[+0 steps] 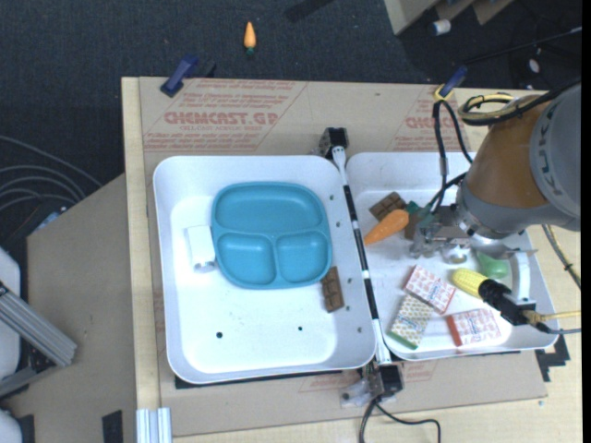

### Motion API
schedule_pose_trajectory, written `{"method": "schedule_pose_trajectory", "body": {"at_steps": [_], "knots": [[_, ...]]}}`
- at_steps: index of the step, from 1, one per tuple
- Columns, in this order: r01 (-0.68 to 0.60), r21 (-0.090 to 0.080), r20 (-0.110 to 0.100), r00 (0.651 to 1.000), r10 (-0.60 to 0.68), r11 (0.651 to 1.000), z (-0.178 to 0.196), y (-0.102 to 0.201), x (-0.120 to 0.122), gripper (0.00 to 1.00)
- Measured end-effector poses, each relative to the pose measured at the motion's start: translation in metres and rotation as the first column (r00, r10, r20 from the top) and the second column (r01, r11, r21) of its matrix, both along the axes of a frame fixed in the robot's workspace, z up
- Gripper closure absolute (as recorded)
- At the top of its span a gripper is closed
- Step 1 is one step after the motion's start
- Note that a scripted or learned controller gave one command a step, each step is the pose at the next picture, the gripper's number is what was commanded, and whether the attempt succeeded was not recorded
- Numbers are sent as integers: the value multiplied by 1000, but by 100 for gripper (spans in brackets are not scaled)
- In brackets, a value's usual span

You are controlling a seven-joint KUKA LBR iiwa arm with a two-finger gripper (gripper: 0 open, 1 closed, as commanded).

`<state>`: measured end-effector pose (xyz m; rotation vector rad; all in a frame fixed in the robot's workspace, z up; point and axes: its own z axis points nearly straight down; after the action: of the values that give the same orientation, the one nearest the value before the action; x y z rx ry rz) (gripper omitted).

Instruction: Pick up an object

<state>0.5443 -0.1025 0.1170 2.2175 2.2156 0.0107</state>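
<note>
Turquoise divided tray (268, 233) and a dark brown bar (331, 291) in the left white bin (259, 335); in the right white bin (392, 268) an orange carrot (386, 228), another brown bar (386, 205), two red-and-white checked packets (429, 287) and one green-and-cream checked packet (412, 319)

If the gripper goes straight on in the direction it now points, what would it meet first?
Likely the orange carrot-shaped toy, lying just view-left of the gripper in the right white bin. Depth is unclear: it may instead reach the bare bin floor beside the carrot.

red "CHEMCAST GP" on bench board (231, 109)
</note>
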Motion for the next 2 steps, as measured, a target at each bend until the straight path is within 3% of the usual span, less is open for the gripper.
{"method": "schedule_pose_trajectory", "body": {"at_steps": [1, 2], "knots": [[0, 0, 0, 1000, 0, 1000, 0, 0, 0, 0], [0, 2, -13, 1000, 0, 1000, -33, 9, -11, 0]]}}
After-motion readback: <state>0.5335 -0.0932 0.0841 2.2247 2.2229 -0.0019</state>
